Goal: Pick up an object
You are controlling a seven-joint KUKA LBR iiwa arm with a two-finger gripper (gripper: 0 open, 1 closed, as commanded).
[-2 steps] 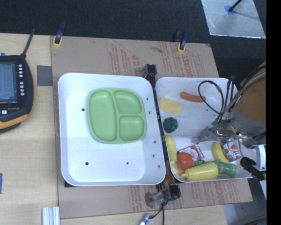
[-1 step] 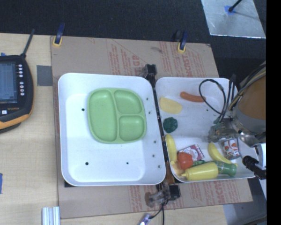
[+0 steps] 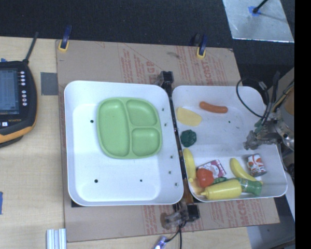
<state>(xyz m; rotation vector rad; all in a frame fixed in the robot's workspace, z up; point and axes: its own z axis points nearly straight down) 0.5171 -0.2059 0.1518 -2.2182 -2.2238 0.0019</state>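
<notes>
Gripper [image 3: 257, 137] low at right bin [image 3: 233, 95] right edge, just above small can [image 3: 256, 164]; finger state unclear. Banana [image 3: 240, 169] left of can.

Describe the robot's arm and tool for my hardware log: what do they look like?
The tool is a small grey metal assembly with dark fingers over the right bin. Behind it sits a pale, rounded arm segment. Black cables loop from the wrist, alongside thinner orange wiring.
</notes>
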